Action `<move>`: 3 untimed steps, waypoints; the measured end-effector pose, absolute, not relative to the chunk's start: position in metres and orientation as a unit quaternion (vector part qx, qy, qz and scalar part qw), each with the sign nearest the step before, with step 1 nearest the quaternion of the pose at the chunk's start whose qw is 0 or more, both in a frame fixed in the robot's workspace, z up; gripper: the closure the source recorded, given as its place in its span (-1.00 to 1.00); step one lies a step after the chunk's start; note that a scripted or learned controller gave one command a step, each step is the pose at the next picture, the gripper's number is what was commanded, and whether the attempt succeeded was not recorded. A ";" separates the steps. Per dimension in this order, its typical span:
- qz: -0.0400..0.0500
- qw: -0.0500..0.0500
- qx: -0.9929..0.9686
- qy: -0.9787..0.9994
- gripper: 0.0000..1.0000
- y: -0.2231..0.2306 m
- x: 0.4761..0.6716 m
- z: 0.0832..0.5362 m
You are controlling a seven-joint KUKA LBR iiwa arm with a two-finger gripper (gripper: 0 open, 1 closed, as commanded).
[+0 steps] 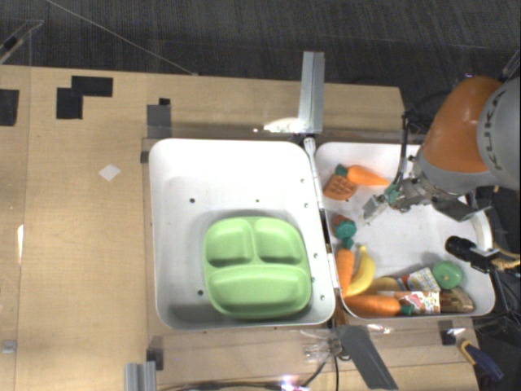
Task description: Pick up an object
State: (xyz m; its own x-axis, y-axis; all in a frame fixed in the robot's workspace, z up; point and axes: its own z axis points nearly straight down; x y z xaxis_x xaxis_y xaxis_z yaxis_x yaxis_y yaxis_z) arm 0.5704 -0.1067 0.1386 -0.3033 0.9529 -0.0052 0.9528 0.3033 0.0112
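Right bin (407,155), front edge: carrot (373,305), banana (362,272), packaged items (423,292) and green round piece (447,274). Back corner: second carrot (364,174) touching an orange piece (339,188). Pincer (383,202) low over bare floor mid-bin, grip state cannot be told. Left bin (175,169) holds green compartment tray (257,264).

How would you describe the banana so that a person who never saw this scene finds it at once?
Look in the right bin, at its left wall near the front. The banana lies there, curved, right beside an orange carrot. It is the one yellow thing among orange and green toys.
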 end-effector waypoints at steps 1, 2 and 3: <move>0.001 0.001 0.604 0.797 -1.00 -0.094 0.487 0.109; 0.002 0.002 0.564 0.826 -1.00 -0.042 0.548 0.186; 0.001 0.002 0.542 0.840 -1.00 -0.109 0.498 0.104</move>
State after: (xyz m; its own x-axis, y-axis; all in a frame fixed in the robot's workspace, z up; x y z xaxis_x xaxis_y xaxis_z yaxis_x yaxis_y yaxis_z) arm 0.4976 -0.1086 0.1037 -0.4121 0.9111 -0.0021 0.9111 0.4121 0.0034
